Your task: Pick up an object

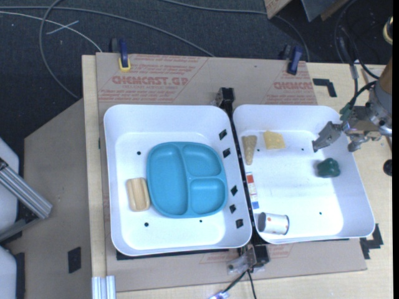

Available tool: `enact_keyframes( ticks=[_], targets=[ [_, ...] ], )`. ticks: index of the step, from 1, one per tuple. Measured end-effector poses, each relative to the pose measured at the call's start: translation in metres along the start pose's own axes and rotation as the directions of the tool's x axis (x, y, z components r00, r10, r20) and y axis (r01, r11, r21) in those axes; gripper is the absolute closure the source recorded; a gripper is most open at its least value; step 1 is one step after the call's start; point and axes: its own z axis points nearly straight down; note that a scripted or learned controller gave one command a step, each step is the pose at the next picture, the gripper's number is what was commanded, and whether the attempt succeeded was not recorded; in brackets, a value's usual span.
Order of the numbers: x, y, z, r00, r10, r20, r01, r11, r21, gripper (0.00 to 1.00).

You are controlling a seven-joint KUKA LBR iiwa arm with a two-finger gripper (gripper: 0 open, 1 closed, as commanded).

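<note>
Pincer [341,137] spread open, hovering over right bin [293,226] near its far right rim, nothing between fingers. Just below, green object [328,167] lying on bin floor, apart from fingers. Pick not yet made: descent, closing and lift all left, by the look of it.

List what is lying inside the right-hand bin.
The right bin holds a green lump, two yellowish pieces near its far left corner, and a small can on its side at the near left. The gripper covers part of the far right floor.
</note>
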Motion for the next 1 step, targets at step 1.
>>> enact_keyframes(
  ticks=[1],
  targets=[
    [0.0005,0.0024,-0.007,1.0,-0.004,0.003,0.004,1.0,-0.013,0.0]
  ],
)
